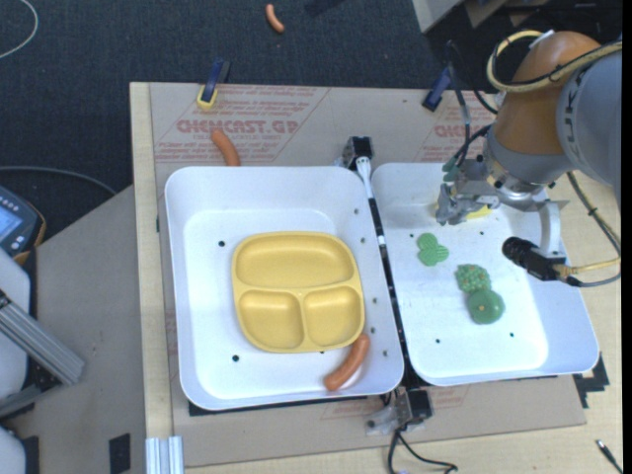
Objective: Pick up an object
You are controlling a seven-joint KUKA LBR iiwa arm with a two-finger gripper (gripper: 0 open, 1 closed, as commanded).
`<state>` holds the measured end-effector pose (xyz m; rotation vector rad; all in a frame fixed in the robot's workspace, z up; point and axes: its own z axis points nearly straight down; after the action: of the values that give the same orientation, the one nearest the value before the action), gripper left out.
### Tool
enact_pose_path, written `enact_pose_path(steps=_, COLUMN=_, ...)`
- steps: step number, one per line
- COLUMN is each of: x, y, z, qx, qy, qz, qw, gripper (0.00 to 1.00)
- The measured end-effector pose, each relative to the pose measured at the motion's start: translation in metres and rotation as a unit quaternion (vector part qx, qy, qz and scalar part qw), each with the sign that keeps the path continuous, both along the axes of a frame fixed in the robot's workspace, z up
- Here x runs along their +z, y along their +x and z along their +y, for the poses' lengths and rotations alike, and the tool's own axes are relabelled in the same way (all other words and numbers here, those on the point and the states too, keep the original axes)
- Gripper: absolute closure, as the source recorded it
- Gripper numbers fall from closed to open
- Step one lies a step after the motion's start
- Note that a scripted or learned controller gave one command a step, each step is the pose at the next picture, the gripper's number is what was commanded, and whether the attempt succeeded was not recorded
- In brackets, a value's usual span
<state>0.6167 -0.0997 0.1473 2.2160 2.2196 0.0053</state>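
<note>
We see the gripper (456, 208) low over the far part of the right bin (563, 349), hanging from the grey arm (583, 87) with its orange band (538, 77); from this slant we cannot tell how it stands, and nothing shows in its grasp; its tip sits close above the white floor of the bin. Just beside it, toward the near side, lies a small green piece (431, 250), apart from the gripper; a little further on lie a knobbly green piece (472, 277) and a round green piece (485, 308), touching one another. Across the divider, the left bin (197, 265) bears a yellow divided plate (296, 290), with a sausage (347, 365) leaning at its near edge. Both bins rest on a cardboard sheet (286, 117), where a second sausage (226, 147) lies by the far rim of the left bin; beyond is dark carpet (118, 28), with a third sausage (275, 17) on it.
</note>
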Motion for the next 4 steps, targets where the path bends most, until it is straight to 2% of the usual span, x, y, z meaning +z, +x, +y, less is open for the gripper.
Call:
enact_pose_path(steps=1, x=0.056, y=-0.008, z=-0.004, qx=-0.001, qy=-0.0004, qz=-0.001, qw=1.0000, gripper=1.00)
enact_pose_path(steps=2, x=0.079, y=-0.007, z=-0.004, qx=0.000, qy=-0.0001, qz=0.000, qw=1.0000, gripper=1.00)
enact_pose_path(steps=3, x=0.069, y=-0.024, z=0.045, qx=0.002, qy=0.0019, qz=0.005, qw=1.0000, gripper=1.00)
enact_pose_path(steps=4, x=0.084, y=-0.046, z=0.096, qx=0.002, qy=0.0024, qz=0.004, qw=1.0000, gripper=1.00)
